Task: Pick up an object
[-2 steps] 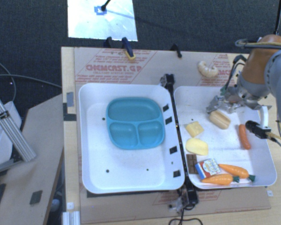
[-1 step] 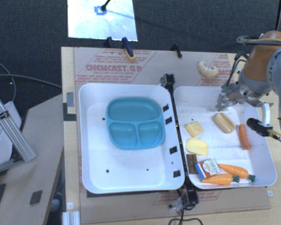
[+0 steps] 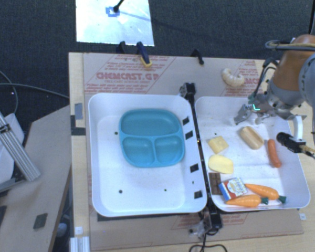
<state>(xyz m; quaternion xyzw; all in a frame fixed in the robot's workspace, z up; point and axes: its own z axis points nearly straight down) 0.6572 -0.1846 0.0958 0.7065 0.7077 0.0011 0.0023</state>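
A tan bread roll (image 3: 251, 137) is seen lying in the right bin (image 3: 299, 185), just below the hand (image 3: 248, 115) and apart from it. The roll is short, rounded and pale brown. The hand is held low near the bin's far edge, fingers parted with nothing between them.

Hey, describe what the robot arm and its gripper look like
The arm is grey and rounded, with an orange band above the wrist. Thin cables loop along it near the top. The gripper is metallic grey with two slim fingers, and a small green light glows on its body.
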